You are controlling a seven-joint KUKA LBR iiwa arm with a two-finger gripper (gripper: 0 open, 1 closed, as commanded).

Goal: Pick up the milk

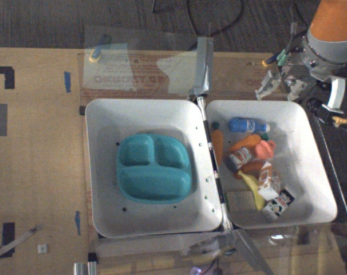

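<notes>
We see the end effector (276,80) at the upper right, above the far rim of the right bin (316,153), hanging over the surface (36,153) rather than over the toys. Its fingers look spread apart with nothing between them, though the parts there are small and cluttered with cables, so we read that with some caution. The arm (329,22) (grey, with its orange band) is cut off by the top and right edges.

The milk (278,203), a small white carton with dark print, lies tipped on its side near the front of the right bin, well apart from the end effector. Just beside it lie a second small carton (267,180) and a banana (251,187). Farther back we make out a blue bottle (247,125), a carrot (217,145) and a jumble of orange and red items whose shapes overlap too much to name. The left bin (99,153) holds a teal divided tray (154,168).
</notes>
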